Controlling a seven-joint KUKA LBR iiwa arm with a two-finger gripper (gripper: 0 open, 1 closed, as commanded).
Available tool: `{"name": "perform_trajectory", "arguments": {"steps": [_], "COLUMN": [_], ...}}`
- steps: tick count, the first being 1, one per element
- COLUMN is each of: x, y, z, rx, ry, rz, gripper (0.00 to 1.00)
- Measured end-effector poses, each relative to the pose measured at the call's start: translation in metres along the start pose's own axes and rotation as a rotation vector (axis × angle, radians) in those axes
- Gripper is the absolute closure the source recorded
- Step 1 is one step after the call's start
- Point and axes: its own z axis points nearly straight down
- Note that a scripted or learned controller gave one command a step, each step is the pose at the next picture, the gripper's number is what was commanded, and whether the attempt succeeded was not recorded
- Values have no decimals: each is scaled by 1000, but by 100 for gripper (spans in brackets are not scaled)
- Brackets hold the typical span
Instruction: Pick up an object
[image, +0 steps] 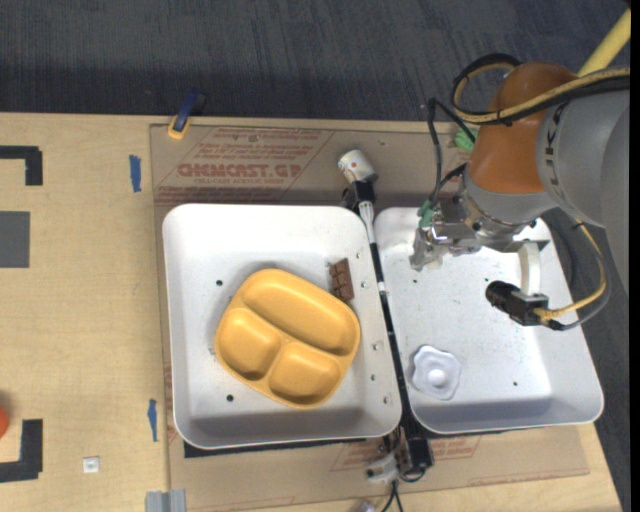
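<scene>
- We counted two bins: the left bin (190, 300) held one yellow tray (288, 336) and one small brown block (341, 279).
- The tray's long axis ran upper-left to lower-right.
- The right bin (560, 390) held one white lid (435, 370); the gripper (430, 245) hung above.

We see a light wooden bench top (80, 330) running across the view, with dark carpet beyond its far edge. On it lies a flat brown cardboard sheet with red print (240, 165), and on that sheet sit two shallow white plastic bins side by side, the left bin (190, 250) touching the right bin (560, 395) along their inner rims. Short strips of blue tape (134, 172) stick to the wood just left of the cardboard. Black tape corner marks (28, 165) lie near the left edge. A small yellow and blue clamp (184, 116) sits at the cardboard's far left corner.
</scene>
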Motion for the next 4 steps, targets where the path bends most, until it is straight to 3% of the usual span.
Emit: {"name": "perform_trajectory", "arguments": {"steps": [1,2,3,4], "x": [-67,-144,-40,-98], "y": [-48,-67,-115,-110], "z": [-9,-18,-38,-10], "rx": [2,0,3,2], "ry": [0,-2,1,1], "rz": [-67,64,162,-124], "gripper": [100,100,100,100]}}
